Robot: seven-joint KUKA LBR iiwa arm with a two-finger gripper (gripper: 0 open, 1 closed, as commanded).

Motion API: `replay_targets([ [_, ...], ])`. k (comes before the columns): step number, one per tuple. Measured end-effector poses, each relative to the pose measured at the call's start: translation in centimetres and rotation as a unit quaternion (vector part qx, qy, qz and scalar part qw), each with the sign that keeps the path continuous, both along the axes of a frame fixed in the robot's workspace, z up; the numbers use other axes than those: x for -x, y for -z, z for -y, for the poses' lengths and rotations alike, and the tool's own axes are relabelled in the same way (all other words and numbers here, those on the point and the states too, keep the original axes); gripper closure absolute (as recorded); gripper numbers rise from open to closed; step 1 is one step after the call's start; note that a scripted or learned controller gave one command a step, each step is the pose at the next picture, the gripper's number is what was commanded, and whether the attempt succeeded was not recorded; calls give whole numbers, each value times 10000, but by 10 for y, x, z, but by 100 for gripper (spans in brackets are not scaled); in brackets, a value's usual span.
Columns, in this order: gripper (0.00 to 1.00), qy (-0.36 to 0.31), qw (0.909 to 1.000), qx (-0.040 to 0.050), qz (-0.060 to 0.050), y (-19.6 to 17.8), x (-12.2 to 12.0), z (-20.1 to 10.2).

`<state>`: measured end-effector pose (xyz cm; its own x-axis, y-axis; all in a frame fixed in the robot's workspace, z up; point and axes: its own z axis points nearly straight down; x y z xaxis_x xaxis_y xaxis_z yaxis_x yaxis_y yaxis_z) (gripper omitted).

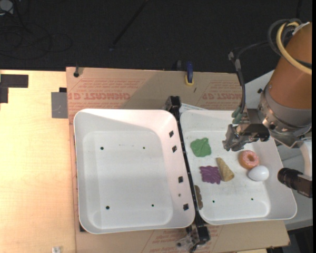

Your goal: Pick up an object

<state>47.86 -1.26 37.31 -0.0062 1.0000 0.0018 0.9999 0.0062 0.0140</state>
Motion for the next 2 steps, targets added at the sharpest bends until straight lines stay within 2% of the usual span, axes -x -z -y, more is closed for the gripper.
replay_targets([
  [1, 100, 3, 10000, 10, -76, 23, -56, -63],
  [2, 100, 11, 10000, 7, -59, -28, -62, -113],
])
